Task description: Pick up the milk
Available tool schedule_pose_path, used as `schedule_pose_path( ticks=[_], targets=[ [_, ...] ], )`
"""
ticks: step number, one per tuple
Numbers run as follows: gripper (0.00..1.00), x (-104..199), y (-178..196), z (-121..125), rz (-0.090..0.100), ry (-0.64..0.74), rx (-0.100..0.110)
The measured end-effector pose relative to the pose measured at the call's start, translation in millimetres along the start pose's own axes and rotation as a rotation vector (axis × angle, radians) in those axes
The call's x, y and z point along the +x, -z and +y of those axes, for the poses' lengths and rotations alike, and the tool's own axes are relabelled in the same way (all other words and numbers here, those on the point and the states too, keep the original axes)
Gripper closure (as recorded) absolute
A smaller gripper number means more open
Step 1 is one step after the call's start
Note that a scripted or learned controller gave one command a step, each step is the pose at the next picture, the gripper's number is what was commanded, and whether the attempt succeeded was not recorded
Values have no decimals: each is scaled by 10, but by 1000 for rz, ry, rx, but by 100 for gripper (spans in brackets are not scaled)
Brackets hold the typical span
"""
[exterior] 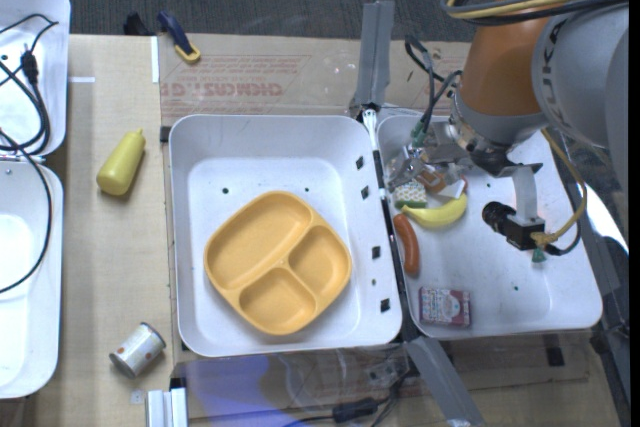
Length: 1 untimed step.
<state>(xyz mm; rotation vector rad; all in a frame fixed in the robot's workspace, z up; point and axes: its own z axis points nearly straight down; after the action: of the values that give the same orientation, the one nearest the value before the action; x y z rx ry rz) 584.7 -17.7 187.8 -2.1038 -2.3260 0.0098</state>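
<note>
The worktop (250, 75) of brown board carries two white bins side by side. The grey arm (575, 65), with its orange band, reaches in from the right and bends down over the right bin (500, 285). Its end effector (425, 163) is low at the far left corner of this bin, among a small heap of things that I cannot name. I also cannot tell if the end effector is released or clenched, because cables and the wrist cover it.

The left bin (270, 127) holds a yellow divided plate (277, 261) with three compartments, a little turned.

In the right bin, a banana (440, 211) lies just beside the end effector, on its near side. A red sausage (407, 243) lies along the left wall, close under the banana. The milk (445, 307), a small flat carton with a reddish face, lies near the front wall, well apart from the end effector and touched by nothing.

On the worktop, left of the bins, lie a yellow bottle (121, 163) and a small can (137, 348).
</note>
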Motion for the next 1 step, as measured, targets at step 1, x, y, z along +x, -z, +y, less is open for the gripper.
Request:
schedule_pose_path(
  ticks=[1],
  targets=[
    [100, -13, 54, 3, -1, -3, 6]
  ],
)
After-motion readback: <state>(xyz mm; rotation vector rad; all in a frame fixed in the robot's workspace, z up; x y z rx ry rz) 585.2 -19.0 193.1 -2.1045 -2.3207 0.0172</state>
